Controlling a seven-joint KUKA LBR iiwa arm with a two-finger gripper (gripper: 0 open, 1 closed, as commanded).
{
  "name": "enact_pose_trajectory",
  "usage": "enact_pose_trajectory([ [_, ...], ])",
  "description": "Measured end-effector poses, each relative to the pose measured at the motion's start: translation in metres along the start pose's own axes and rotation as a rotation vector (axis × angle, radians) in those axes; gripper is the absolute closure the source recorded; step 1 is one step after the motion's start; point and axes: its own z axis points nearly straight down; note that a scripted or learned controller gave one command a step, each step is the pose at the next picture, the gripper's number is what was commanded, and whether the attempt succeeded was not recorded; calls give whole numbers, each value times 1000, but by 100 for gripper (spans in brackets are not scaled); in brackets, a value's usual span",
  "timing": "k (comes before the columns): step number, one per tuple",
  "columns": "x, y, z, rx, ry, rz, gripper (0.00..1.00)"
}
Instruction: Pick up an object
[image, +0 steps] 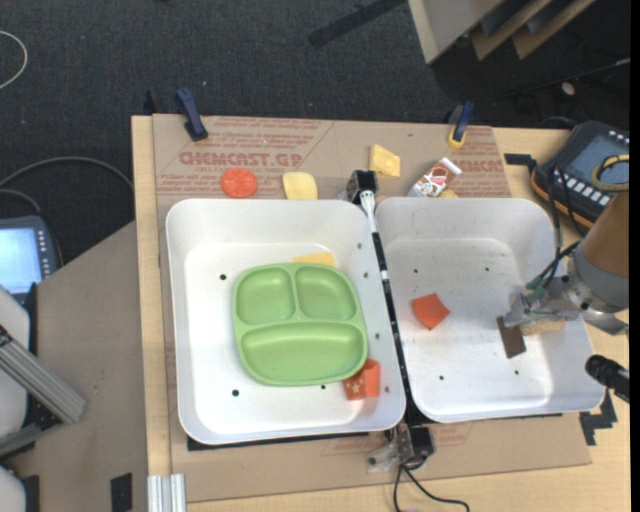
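The gripper (514, 335) hangs low over the right bin (470, 215), its grip state impossible to tell. The orange block (430, 311) lies well apart to its left, slightly farther back.

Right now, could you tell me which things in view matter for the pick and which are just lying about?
For the pick:
gripper over the right bin
orange block in that bin

Lying about:
green divided plate in the left bin
orange piece beside the plate
yellow piece behind the plate
items on the cardboard behind the bins
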Motion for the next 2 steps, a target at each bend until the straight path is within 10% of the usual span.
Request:
enact_pose_trajectory([
  [2, 78, 77, -99, 6, -6, 0, 100],
])
